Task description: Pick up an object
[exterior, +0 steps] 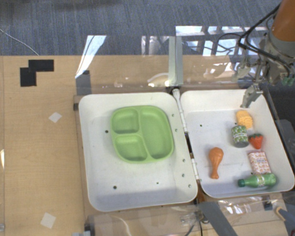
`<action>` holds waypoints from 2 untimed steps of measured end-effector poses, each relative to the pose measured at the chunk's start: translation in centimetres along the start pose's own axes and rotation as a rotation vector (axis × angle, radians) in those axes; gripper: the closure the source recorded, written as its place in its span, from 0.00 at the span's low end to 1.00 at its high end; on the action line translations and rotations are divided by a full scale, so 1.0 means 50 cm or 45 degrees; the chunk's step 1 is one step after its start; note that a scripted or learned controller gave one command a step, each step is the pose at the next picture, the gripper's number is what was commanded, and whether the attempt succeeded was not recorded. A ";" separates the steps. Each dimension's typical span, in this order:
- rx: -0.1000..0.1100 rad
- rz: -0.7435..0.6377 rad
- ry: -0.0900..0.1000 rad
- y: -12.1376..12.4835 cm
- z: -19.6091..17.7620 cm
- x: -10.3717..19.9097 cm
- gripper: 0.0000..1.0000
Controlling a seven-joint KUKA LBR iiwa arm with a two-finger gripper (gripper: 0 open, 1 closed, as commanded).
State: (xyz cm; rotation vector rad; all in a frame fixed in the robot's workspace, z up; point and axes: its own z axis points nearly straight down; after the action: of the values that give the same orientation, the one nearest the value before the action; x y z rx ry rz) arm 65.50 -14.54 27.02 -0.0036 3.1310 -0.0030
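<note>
White bins sit side by side on the wooden bench (35, 161). In the left bin (99, 192) lies a green divided plate (141, 134) with three compartments. The right bin (226, 185) holds six items grouped toward its right side: a yellow corn piece (244, 118), a green can (240, 136) touching it just below, a strawberry (257, 141) beside the can, a pink carton (259, 162), a green bottle (257, 181) lying on its side near the front wall, and an orange drumstick (215, 161) apart to the left. The gripper (249, 97) hangs over the rear right corner of the right bin, just above the corn piece; nothing is visibly between its fingers, and whether they are spread or closed cannot be determined. Arm (282, 37) enters from upper right.
</note>
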 end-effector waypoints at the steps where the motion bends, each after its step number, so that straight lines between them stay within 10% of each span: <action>1: -0.003 0.093 0.008 -0.061 0.155 -0.028 0.00; 2: -0.001 0.134 0.009 -0.020 0.363 -0.015 0.00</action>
State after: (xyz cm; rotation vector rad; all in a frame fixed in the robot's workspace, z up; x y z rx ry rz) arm 66.44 -15.60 8.90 0.1611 3.1335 -0.0009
